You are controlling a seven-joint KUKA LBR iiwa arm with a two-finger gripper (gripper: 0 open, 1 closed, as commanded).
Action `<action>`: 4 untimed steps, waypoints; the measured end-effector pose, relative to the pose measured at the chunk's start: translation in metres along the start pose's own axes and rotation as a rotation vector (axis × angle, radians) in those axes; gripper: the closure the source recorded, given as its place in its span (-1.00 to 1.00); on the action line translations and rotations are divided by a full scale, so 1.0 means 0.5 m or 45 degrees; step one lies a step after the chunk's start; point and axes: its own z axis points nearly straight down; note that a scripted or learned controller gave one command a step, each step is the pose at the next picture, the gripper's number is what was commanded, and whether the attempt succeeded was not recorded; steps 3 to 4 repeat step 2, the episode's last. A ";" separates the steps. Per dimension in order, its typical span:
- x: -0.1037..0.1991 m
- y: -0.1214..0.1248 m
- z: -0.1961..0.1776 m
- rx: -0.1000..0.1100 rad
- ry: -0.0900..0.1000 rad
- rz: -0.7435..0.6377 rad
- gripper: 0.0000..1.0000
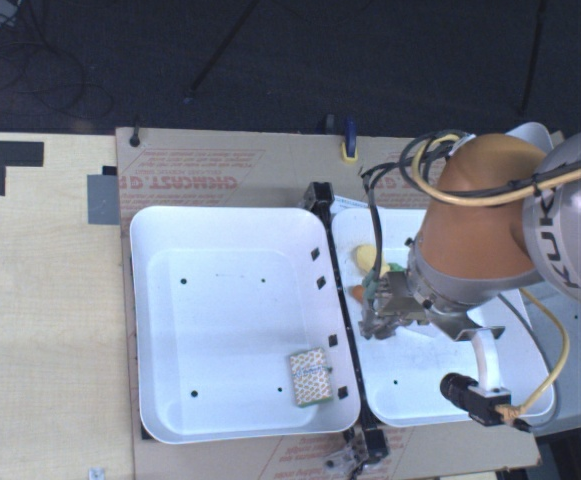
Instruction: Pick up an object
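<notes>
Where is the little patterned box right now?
The little patterned box lies in the left bin, down in its near right corner, close to the divider between the two bins. The gripper is over in the right bin.

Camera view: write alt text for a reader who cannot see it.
A grey arm with an orange band reaches from the right down into the right bin, its gripper low beside a yellow object near the divider. The left bin holds a small patterned box in its near right corner.
</notes>
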 end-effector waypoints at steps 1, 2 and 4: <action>-0.084 -0.005 0.126 -0.011 -0.001 0.008 1.00; -0.332 -0.004 0.090 -0.025 -0.008 0.016 1.00; -0.332 -0.004 0.090 -0.025 -0.008 0.016 1.00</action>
